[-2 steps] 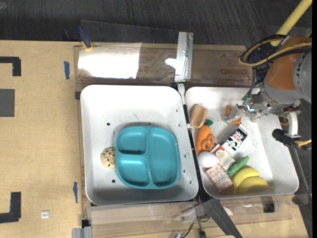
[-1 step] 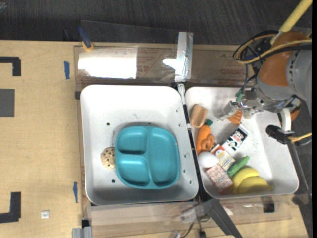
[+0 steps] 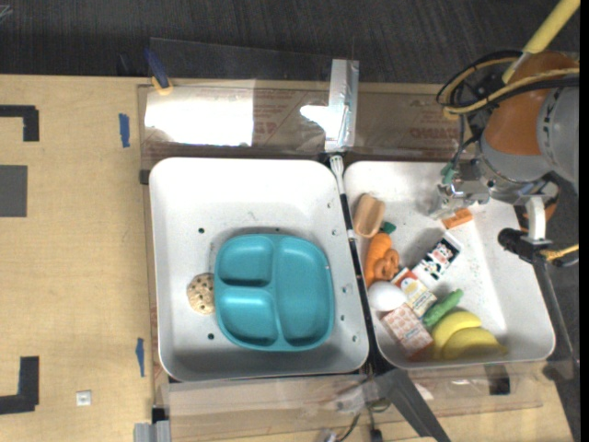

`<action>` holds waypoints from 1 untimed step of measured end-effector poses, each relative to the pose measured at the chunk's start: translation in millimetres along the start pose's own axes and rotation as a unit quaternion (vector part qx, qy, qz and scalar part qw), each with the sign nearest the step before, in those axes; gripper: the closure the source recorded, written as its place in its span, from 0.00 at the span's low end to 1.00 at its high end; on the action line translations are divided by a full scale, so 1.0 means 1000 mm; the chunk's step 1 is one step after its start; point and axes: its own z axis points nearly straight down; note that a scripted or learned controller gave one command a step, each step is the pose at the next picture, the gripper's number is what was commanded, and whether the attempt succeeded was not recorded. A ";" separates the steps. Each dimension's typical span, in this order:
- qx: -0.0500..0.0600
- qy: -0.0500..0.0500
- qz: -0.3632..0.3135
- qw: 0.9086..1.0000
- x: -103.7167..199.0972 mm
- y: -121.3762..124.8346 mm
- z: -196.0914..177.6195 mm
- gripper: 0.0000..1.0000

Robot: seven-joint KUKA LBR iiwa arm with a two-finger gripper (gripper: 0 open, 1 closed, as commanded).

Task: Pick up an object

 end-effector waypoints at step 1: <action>-0.002 -0.001 -0.001 1.000 0.001 0.001 -0.011 1.00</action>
